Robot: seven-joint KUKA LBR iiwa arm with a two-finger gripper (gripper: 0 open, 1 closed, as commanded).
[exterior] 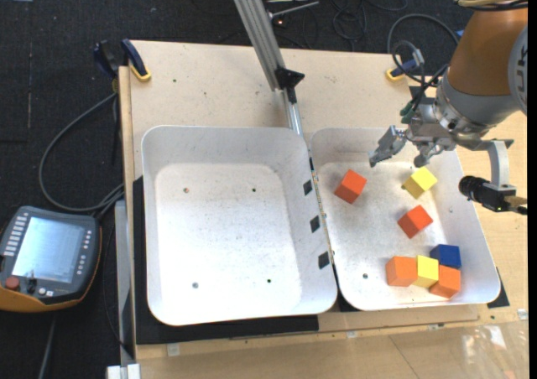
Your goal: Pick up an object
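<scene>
Over the right bin: my arm reaches in from the right, and its gripper hangs above the far part of this bin.
Gripper state: I see the two fingers spread apart, released, with nothing between them.
Right bin: shallow, white, it holds all the blocks that I can see.
Nearest block to the gripper: a yellow block, just below the fingers in the view and apart from them.
Orange block: it lies to the left of the yellow block, near the bin's left wall, well apart from the others.
Red-orange block: it lies alone near the middle of the bin, below the yellow block.
Cluster at the near edge: a larger orange block, a small yellow block, a blue block and one more small orange block, all touching or just beside each other.
Left bin: white, side by side with the right bin.
Bench: pale board under both bins, with a yellow clamp at the far left corner.
Floor at the left: a teach pendant with a screen lies beside the bench.
</scene>
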